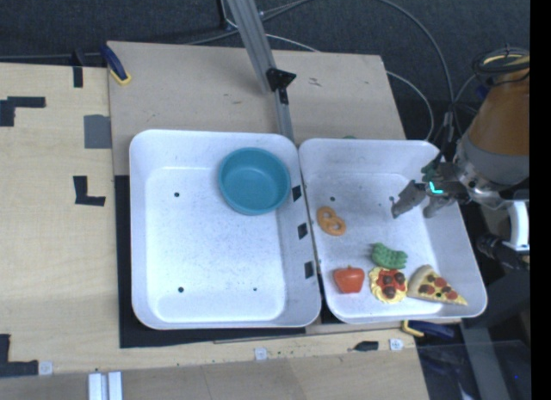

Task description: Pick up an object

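Five small, light, rigid plastic toy foods (389,284) suit edge pinches; two-finger gripper (414,201), openness indiscernible, holds nothing visible.

2 bins sit side by side. The left bin (164,243) holds a bowl (253,180) at its back right. The right bin (344,159) holds a pretzel (331,221) at left, with a tomato (349,280), broccoli (388,256) and 2 pizza pieces (388,285) (436,287) along its front.

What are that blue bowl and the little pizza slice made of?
The blue bowl looks like smooth moulded plastic: even colour, soft sheen. The pizza slice seems a toy, probably plastic or rubber, with flat bright painted toppings; the material can't be told for sure.
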Robot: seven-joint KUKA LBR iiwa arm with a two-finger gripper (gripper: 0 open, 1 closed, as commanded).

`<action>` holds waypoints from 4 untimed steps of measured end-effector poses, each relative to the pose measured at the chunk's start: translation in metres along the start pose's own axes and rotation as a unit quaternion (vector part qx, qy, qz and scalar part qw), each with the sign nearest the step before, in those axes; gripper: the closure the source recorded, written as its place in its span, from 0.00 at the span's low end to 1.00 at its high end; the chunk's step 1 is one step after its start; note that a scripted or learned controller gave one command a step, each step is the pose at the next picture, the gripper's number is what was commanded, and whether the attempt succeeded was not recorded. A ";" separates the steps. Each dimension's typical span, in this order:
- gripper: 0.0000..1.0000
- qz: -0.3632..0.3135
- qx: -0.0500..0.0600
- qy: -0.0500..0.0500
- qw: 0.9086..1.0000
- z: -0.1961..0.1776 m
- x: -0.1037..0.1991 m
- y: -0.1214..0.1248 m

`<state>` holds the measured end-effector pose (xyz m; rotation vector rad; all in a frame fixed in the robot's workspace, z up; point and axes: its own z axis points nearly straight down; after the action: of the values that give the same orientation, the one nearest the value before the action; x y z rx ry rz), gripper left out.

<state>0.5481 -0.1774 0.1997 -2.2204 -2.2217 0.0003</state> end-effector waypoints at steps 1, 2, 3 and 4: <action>0.00 0.000 0.000 0.000 1.000 0.000 0.000 0.000; 0.00 0.000 0.002 0.000 1.000 0.049 0.009 -0.005; 0.00 0.000 0.002 0.000 1.000 0.097 0.018 -0.002; 0.00 0.000 -0.001 -0.001 1.000 0.110 0.018 -0.002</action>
<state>0.5459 -0.1594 0.0896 -2.2220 -2.2229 -0.0002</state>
